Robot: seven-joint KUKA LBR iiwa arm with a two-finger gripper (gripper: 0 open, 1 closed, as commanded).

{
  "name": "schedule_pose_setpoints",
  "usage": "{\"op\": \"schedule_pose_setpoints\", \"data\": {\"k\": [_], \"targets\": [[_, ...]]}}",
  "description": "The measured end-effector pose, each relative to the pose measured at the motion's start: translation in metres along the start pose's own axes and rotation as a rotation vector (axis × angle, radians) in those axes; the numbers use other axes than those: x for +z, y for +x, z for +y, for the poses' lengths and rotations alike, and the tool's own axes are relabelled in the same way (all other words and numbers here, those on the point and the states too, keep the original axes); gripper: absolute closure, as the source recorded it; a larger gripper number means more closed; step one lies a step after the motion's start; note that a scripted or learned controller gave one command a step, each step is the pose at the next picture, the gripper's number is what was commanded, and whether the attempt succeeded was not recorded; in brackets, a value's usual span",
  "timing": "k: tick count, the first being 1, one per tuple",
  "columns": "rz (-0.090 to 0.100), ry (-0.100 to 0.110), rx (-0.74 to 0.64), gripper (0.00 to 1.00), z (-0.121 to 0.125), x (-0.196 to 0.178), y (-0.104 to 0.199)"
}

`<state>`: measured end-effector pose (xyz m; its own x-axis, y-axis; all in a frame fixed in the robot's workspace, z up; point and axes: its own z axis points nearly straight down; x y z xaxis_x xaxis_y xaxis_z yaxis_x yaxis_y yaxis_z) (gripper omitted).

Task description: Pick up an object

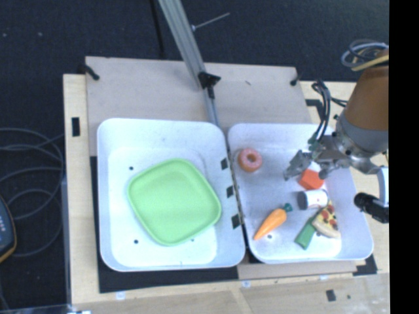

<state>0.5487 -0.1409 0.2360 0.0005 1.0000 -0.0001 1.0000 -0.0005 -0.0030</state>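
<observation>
The arm [368, 110] reached in from the right, its orange band above the grey wrist, bent down over the right bin [275, 142]. The left bin [118, 136] carried a green plate [173, 201], lying flat and slightly turned. The gripper [308, 164] hung over the right bin's far part, its fingers spread (nothing showed between them), just above an orange block [311, 178]. A carrot [271, 224] lay nearer, pointing near-left. A pizza slice [325, 222] sat to its right, beside a green block [304, 235]. A pink donut [249, 159] rested near the divider. A small white cylinder [314, 199] lay just beneath the orange block.
</observation>
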Motion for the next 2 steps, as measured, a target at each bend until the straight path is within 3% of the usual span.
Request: {"op": "schedule_pose_setpoints", "data": {"k": [2], "targets": [[0.0,0.002,0.0,0.0,0.004,0.124,-0.003]]}}
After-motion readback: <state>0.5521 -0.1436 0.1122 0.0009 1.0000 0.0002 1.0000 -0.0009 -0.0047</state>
